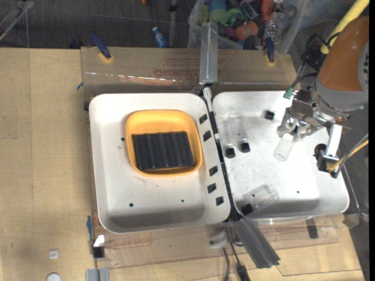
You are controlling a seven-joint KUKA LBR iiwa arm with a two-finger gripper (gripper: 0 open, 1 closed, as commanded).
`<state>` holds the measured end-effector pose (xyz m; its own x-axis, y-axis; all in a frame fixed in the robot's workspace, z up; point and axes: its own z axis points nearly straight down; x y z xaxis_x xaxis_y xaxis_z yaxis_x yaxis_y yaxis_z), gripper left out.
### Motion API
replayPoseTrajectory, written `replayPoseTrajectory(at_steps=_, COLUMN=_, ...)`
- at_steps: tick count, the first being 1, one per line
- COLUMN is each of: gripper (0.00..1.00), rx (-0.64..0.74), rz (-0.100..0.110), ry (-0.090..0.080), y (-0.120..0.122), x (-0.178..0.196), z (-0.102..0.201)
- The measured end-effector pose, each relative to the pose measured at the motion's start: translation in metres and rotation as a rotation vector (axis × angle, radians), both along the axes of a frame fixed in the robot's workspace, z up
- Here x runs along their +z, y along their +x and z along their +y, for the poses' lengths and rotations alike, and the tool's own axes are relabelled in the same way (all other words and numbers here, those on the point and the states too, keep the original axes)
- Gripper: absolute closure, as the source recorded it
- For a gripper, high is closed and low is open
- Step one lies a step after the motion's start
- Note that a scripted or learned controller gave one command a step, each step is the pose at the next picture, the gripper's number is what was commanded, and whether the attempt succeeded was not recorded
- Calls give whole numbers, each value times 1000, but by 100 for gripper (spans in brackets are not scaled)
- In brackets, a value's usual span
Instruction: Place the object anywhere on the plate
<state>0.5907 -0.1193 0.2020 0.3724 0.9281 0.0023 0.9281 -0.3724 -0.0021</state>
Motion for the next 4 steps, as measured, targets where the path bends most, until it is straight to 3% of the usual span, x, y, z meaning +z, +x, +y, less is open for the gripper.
replayPoseTrajectory(at_steps=1, gripper=100, rx=254, rz=-3, ry=-3, y=72, x=-24, z=12)
replayPoseTrajectory(at_steps=4, gripper=100, rx=578, rz=-6, ry=-5, y=77, x=48, z=90)
